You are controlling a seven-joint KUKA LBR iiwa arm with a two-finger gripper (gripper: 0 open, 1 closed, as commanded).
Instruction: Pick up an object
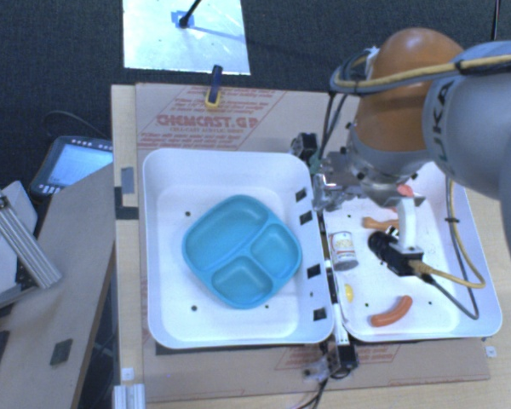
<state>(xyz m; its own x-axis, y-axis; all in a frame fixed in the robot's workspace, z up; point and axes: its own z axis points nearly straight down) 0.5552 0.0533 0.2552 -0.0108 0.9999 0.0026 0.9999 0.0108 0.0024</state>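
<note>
Camera view: the end effector (327, 191) is over the 10 o'clock corner of the right bin (481, 318); whether it is spread or pressed together cannot be told. A small can (343, 250) lies at its 6 o'clock, near the bin's left wall. An orange sausage (391, 311) lies at the can's 5 o'clock. A blue divided plate (238, 252) lies in the left bin (153, 254).
</note>
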